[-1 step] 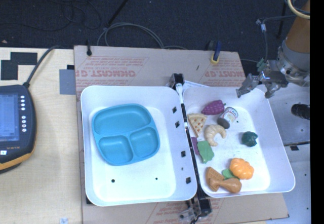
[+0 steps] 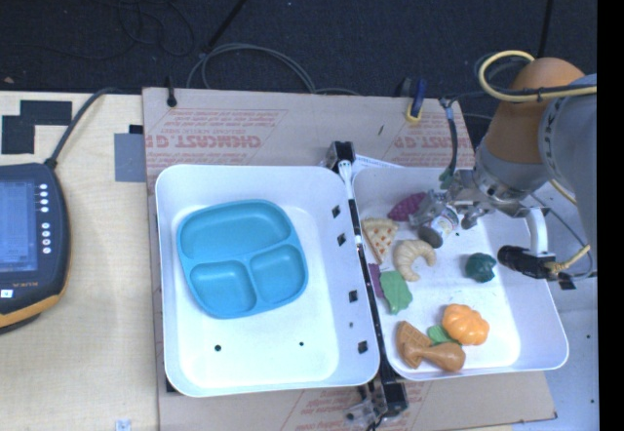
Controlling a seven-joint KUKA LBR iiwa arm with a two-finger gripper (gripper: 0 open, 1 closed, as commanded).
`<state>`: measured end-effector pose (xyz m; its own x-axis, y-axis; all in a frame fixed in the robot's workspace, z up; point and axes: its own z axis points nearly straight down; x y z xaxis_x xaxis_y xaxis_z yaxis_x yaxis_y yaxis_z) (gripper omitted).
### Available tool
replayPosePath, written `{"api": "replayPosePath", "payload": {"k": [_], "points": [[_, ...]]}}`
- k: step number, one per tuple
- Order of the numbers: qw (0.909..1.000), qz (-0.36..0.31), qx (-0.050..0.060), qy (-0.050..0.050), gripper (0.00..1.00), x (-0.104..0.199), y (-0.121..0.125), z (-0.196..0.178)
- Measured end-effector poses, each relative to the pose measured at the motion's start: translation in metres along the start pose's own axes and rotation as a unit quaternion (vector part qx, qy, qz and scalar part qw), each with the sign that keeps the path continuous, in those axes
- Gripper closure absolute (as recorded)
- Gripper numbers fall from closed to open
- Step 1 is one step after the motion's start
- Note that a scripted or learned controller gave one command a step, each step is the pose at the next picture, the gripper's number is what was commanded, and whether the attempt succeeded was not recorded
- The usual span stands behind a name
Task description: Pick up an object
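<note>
Gripper [image 2: 436, 221] low in right bin [image 2: 546, 332] (beside croissant [image 2: 414, 255])

Two white bins [image 2: 249, 361] of smooth, slightly glossy plastic; divided blue tray [image 2: 242, 256] of matt plastic; toy foods, e.g. orange pumpkin [image 2: 465, 324], of smooth moulded plastic; printed brown cardboard sheet [image 2: 253, 132] beneath; pale wood-look table [image 2: 78, 361].

The left bin [image 2: 185, 341] has open floor along its near side and right side; a blue tray [image 2: 242, 256] takes up its middle. The right bin [image 2: 546, 346] is crowded: grapes [image 2: 409, 205], pizza [image 2: 378, 237], croissant [image 2: 413, 255], green leaf [image 2: 396, 291], and orange pumpkin [image 2: 466, 323] lie close together. A bare strip runs around the green ball [image 2: 480, 266].
</note>
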<state>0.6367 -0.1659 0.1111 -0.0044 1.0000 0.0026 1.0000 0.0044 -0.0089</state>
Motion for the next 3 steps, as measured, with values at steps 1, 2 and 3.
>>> {"api": "replayPosePath", "payload": {"k": [1, 2, 3], "points": [[1.0, 0.0, -0.002, -0.001, 0.0, 0.049, 0.007, 0.025], [1.0, 0.002, -0.002, -0.001, 1.0, 0.047, 0.007, 0.013], [1.0, -0.001, -0.006, 0.0, 1.0, 0.119, -0.025, -0.082]]}}
